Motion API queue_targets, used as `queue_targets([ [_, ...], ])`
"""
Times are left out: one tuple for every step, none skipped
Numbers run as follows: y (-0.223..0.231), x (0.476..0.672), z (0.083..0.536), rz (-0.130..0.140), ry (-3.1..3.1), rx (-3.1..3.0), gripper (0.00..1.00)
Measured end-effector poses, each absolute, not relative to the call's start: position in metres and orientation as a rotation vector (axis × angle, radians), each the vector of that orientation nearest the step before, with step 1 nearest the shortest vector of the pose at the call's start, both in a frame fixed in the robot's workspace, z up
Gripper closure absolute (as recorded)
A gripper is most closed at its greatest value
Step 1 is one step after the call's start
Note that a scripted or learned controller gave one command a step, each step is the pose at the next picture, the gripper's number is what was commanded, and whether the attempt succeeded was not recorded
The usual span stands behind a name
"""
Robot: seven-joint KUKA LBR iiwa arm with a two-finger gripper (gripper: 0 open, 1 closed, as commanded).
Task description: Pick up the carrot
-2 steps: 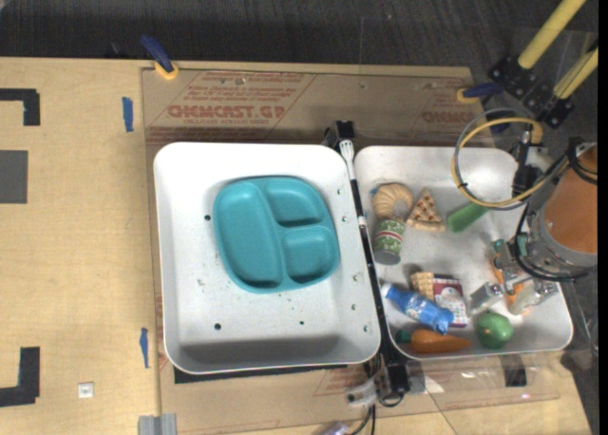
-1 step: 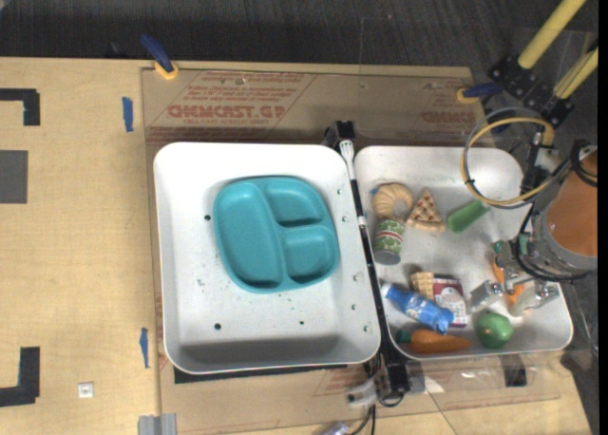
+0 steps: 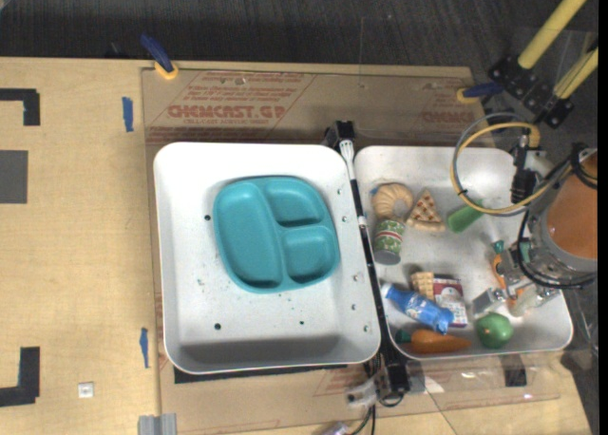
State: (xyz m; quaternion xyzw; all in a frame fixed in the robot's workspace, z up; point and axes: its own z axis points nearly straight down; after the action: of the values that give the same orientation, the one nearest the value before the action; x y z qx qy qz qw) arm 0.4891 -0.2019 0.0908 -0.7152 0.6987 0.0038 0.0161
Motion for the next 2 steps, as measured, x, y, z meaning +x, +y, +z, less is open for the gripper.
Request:
queue_targets([
  [-0.208, 0.493, 0.102, -0.018, 2.179, -2.217, 1.0],
  [-0.183, 0.491, 0.091, -0.024, 1.811, -2.558, 1.0],
])
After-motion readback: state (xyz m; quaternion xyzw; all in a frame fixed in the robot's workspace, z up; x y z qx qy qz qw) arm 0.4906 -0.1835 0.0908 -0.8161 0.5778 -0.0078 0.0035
